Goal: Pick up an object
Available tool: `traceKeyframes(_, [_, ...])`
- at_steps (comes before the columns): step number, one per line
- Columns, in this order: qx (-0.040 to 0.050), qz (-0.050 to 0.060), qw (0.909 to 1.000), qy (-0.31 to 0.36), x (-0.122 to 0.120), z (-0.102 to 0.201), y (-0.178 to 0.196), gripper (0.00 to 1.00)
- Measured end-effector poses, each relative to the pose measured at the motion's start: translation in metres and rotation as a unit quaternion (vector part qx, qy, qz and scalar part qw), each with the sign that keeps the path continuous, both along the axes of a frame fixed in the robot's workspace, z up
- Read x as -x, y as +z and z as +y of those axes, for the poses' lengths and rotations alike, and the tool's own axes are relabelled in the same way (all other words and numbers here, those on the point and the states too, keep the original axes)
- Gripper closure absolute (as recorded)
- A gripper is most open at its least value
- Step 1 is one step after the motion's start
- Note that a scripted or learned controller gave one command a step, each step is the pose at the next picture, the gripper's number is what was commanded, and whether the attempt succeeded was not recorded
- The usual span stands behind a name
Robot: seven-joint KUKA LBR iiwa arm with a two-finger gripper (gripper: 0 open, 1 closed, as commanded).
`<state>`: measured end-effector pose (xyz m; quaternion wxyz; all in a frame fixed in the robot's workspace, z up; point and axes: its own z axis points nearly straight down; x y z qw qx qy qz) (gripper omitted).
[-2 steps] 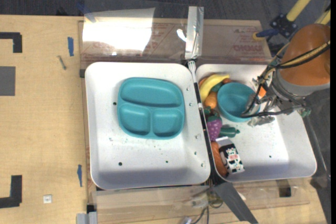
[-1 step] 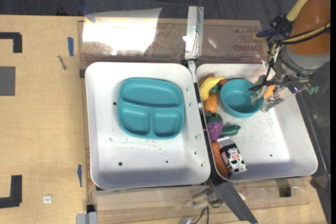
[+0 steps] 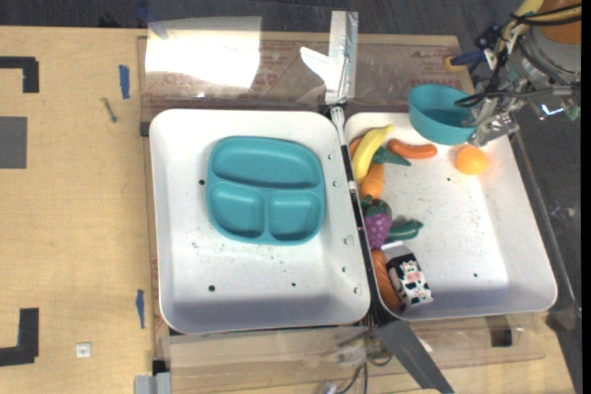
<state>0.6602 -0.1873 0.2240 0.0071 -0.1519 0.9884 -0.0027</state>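
The gripper [image 3: 488, 126] is seen at the far right corner of the right bin [image 3: 489, 235], with the teal bowl [image 3: 441, 113] pinched by its rim between the fingers and held tilted over the bin's far edge. The arm [image 3: 559, 5], grey with an orange band, is seen coming in from the upper right, trailing cables above the wrist. Just below the gripper an orange ball [image 3: 471, 160] is seen on the bin floor, close to but apart from the bowl. The remaining toys are crowded along the bin's left wall: one banana [image 3: 367, 149], one carrot [image 3: 411, 149] with a green top, a bunch of purple grapes [image 3: 377, 224] with green leaves, another orange piece [image 3: 372, 182] between banana and grapes, a black-and-white cow figure [image 3: 411, 280] and an orange item [image 3: 383, 283] beside it near the front corner. The middle and right of this bin's floor are left bare, giving wide room for movement. In the left bin [image 3: 185, 226] a single teal divided plate [image 3: 266, 189] with three compartments is laid near the centre, with bare floor all round it and clear margins to every wall. The two bins are set touching along a shared edge. Behind them a clear plastic sheet [image 3: 240, 55] is stood upright on the wooden bench [image 3: 65, 217].
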Motion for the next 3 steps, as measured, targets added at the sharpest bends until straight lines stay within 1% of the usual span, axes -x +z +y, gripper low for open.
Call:
traceKeyframes(1, [-0.0013,0.018,0.9996,-0.021,-0.002,0.028,-0.036,1.00])
traceKeyframes(2, [-0.0007,0.000,0.9999,0.013,-0.009,0.017,0.017,1.00])
traceKeyframes(3, [-0.0029,0.005,1.0000,-0.001,-0.008,0.046,0.014,1.00])
